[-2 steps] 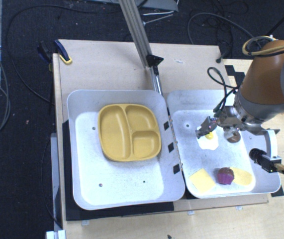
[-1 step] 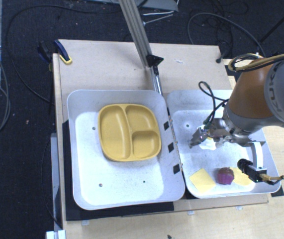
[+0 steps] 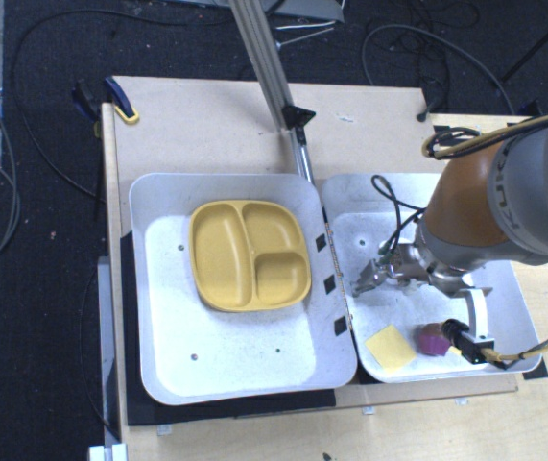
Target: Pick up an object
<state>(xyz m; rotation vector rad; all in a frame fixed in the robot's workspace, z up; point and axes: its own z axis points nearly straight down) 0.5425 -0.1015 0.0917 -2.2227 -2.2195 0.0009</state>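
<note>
Pincer [image 3: 368, 279] at the end of the grey arm [image 3: 504, 195] sits low inside the right bin [image 3: 345, 200], its metal tips pointing toward that bin's left wall; nothing shows between the tips, and whether they are spread or closed cannot be told from this slanted overhead view. Two small things lie on the right bin's floor near its front edge: a flat yellow square [image 3: 391, 347] and, just beside it to the right, a small purple object [image 3: 433, 340]. Both are apart from the pincer, toward the front of the bin. A black and white part of the wrist hangs close to the purple object's right side. An orange band [image 3: 465, 195] wraps the arm above the wrist. The left bin [image 3: 226, 373] holds a yellow divided plate [image 3: 250, 254] with three compartments, lying flat near its middle. Both bins rest side by side on a pale wooden tabletop [image 3: 197, 128]. A metal pole [image 3: 259, 46] slants down from the top toward the gap between the bins.
</note>
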